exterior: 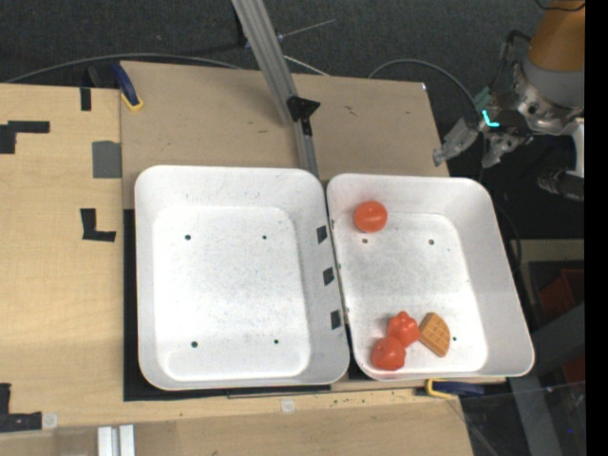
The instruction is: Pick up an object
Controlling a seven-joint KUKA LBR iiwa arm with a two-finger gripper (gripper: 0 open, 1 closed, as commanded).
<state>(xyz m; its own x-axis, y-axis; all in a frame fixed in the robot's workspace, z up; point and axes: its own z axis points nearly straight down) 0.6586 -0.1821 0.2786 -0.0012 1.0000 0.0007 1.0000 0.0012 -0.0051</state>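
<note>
Nearest the camera, at the front edge of the right shallow white plastic bin (503, 283), three small items sit clustered in the near corner: a round red fruit-shaped toy (387, 354), a lumpy red pepper-like toy (403, 328) touching it from behind, and a tan waffle-patterned biscuit-shaped piece (435, 333) just to the right of the pepper, tilted on its edge line. A fourth item, an orange-red ball-like toy (370, 217), lies alone near the far left corner of the same bin, well apart from the cluster.

Left shallow white plastic bin (152, 283) sits side by side with the right one, rims overlapping along the middle seam. Small dark specks and four dark dots on its floor.

Both bins rest on a tan wooden desk (209, 112). A grey metal rail (266, 41) crosses diagonally from the top toward the seam between the bins, with a black clamp at its lower part. Black tape marks on the lighter panel at left.

Arm: grey with orange band (559, 36), at upper right, outside the bins. The tool (472, 146) hangs above the desk edge beyond the far right corner of the right bin, well apart from all four items. Fingers appear spread apart, released, nothing between them.
</note>
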